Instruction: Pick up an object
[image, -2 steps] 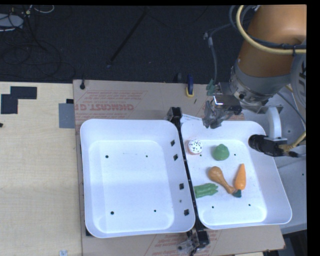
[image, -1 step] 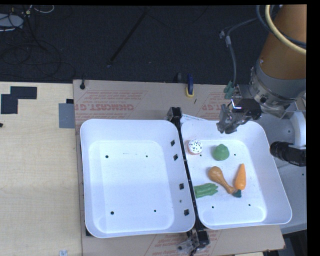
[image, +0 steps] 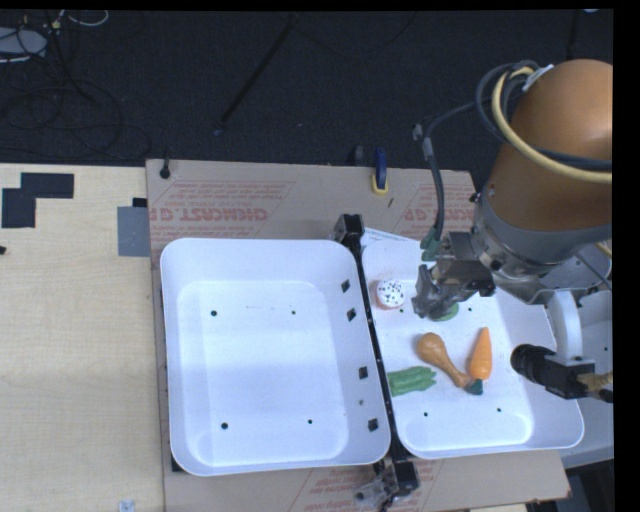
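Note:
The right bin (image: 500, 430) holds a tan drumstick-shaped toy (image: 441, 356), an orange carrot (image: 481, 358), a green leafy piece (image: 410, 380) near the divider and a small white and red dotted ball (image: 389, 293). My gripper (image: 432, 303) hangs over the bin's upper middle, just right of the ball and above the drumstick. A green thing (image: 446, 312) peeks out beneath it, partly hidden by the gripper.
The left bin (image: 185, 300) lies beside the right one, split from it by a black divider with clips (image: 362, 330). A black cylindrical part (image: 545, 370) sticks in over the right bin's right rim. Cardboard (image: 250, 205) lies under both bins.

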